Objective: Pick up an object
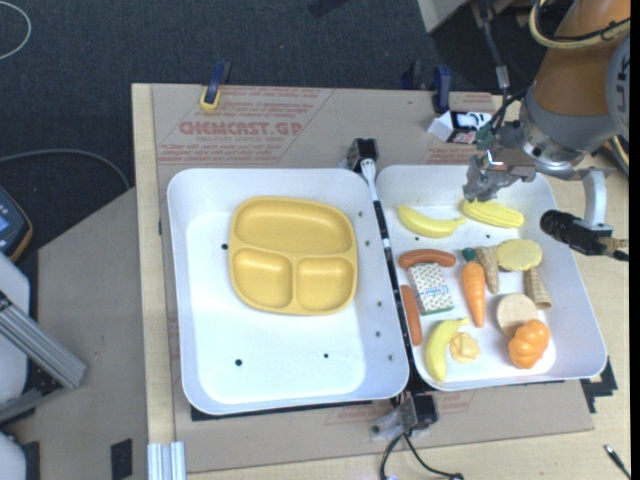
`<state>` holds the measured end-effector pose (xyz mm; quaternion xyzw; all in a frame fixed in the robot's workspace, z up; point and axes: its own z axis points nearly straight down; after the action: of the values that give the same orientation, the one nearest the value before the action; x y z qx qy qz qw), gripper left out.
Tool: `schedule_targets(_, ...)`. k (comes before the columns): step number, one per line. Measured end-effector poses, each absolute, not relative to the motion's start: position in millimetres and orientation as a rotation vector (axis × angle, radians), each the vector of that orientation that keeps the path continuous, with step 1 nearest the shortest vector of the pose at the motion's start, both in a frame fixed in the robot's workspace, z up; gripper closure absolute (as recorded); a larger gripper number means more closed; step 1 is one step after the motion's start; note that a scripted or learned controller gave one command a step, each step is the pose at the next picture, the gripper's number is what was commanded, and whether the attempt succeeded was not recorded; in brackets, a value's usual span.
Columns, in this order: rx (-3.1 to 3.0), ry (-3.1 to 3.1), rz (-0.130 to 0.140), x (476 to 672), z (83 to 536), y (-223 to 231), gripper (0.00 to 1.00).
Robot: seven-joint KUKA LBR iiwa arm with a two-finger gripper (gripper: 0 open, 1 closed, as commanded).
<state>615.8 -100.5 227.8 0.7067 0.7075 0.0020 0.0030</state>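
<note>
A small yellow banana (491,213) lies flat at the right bin's (590,320) far end.

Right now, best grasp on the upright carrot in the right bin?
Take the carrot across its thick orange upper body, just below the green top, coming straight down. It lies flat, lengthwise toward the camera and tapering, so the fingers should close left-right. The gaps to the checkered packet and the bread slice look tight.

Yellow divided plate (293,253) sits in the left white bin (200,358), on the cardboard-covered worktop (250,128).
</note>
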Motion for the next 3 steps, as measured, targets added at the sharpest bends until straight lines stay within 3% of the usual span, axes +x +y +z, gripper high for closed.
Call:
schedule_targets(1, 2.222, 2.226, -0.002, 580.2, 232.9, -78.9, 1.0)
schedule_targets(3, 2.222, 2.224, -0.003, 576.8, 214.2, -84.5, 1.0)
